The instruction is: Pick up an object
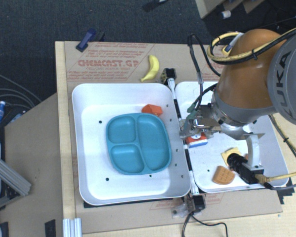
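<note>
Though the end effector's (pixel 191 127) grip is unclear, a red-blue object (pixel 197 141) lies beside it.

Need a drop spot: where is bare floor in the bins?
Left bin: bare strips left of and below the plate; tight by the orange piece. Right bin: crowded near the end effector, red pack, yellow piece and cracker.

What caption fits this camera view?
Gripper over a small red item in the right bin; blue plate in left bin.
</note>
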Robot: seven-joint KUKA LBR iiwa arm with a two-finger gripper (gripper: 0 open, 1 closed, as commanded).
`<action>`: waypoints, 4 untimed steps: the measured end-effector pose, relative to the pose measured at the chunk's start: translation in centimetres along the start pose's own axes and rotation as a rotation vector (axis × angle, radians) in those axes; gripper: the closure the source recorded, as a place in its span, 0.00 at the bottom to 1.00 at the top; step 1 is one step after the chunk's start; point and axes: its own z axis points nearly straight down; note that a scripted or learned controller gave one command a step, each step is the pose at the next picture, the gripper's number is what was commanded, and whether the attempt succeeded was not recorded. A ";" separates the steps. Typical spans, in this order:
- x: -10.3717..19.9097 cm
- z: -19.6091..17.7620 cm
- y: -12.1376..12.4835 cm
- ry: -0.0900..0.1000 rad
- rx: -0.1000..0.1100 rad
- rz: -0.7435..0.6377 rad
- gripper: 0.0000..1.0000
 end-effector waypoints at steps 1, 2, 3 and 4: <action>0.7 0.0 0.0 0.000 0.000 0.000 1.00; -0.2 -0.2 0.0 0.000 0.000 0.001 1.00; -3.3 1.8 4.9 -0.001 -0.001 0.002 1.00; 2.6 0.9 -0.1 0.001 0.005 0.000 1.00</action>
